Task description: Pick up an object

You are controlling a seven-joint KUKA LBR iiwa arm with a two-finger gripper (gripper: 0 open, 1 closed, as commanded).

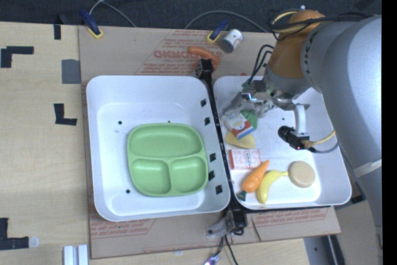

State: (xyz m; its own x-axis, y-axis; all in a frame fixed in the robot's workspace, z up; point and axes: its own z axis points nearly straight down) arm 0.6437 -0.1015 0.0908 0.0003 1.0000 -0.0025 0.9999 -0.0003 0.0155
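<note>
In the right bin (322, 195) lie several small items: a packet with red, blue and green print (240, 123), a yellow wedge (243, 141), a red-and-white card (244, 159), an orange carrot (255, 175), a yellow banana (268, 185) and a tan round disc (302, 174). My gripper (250, 101) reaches down into the upper left of that bin, right above the printed packet and touching or nearly touching it. The arm's grey body and orange band cover the bin's upper right.
The left bin (108, 133) holds a green divided plate (167, 158). A black divider with clips (214, 133) runs between the bins. Behind them lie an orange tool (203, 53), a grey cylinder (230, 40), blue clips and cables on cardboard.
</note>
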